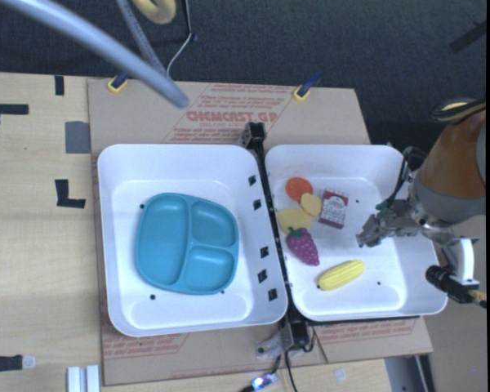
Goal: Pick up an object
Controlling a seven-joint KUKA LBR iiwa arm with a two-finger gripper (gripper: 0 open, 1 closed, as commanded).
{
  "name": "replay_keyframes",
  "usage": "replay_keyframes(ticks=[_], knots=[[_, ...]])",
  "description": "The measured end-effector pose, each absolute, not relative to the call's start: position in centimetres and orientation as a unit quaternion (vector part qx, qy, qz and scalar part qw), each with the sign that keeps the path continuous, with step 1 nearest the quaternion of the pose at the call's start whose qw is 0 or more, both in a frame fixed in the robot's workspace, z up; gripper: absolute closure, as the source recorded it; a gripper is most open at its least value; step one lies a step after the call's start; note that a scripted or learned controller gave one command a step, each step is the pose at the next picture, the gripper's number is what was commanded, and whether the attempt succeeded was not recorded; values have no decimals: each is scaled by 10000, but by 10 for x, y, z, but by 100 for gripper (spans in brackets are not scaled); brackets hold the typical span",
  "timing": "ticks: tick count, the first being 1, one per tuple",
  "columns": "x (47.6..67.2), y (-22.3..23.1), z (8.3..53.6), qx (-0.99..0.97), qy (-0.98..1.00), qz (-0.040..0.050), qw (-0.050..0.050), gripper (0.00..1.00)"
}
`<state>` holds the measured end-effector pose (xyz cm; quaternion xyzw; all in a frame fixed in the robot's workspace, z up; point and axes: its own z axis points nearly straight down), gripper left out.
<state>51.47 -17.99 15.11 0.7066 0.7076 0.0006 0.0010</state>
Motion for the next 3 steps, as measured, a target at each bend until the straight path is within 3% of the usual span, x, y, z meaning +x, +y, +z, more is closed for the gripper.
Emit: replay_keyframes(ticks=[2,3], knots=[[525,-192,251,7066,7076,5,20,100],[527,-131,239,7049,7093,-1,-11,100]])
